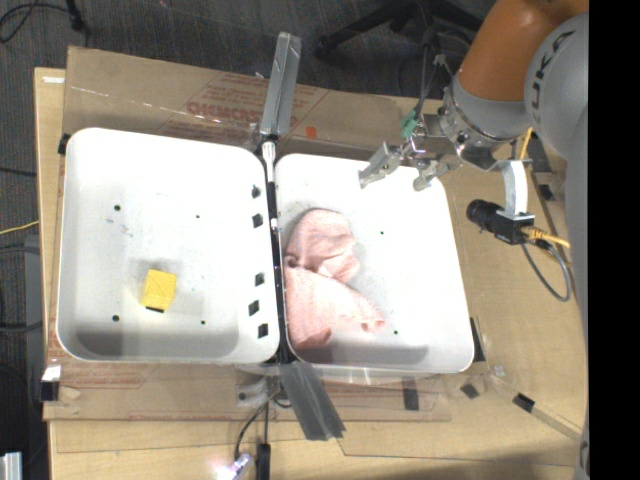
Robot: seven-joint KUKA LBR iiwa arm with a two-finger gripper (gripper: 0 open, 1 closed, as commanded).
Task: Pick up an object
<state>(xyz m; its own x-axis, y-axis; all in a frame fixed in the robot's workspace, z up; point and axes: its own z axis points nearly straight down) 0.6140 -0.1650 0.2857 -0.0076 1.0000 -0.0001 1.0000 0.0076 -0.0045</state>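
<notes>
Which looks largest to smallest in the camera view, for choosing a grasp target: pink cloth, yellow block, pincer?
1. pink cloth
2. pincer, though it sits higher and nearer the camera, so its apparent size is unsure
3. yellow block

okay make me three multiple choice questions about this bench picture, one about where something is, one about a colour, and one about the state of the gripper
1. Where does the pink cloth lie?
A. In the left bin
B. In the right bin
C. On the cardboard

2. What colour is the small block in the left bin?
A. Yellow
B. Blue
C. Green

3. What is the gripper doing?
A. Gripping the cloth
B. Gripping the block
C. Holding nothing, fingers apart

Answers: 1 B, the cloth sits against the left wall of the right bin. 2 A, the block is plainly yellow. 3 C, the gripper is over the right bin's far rim with nothing between its fingers.
</notes>
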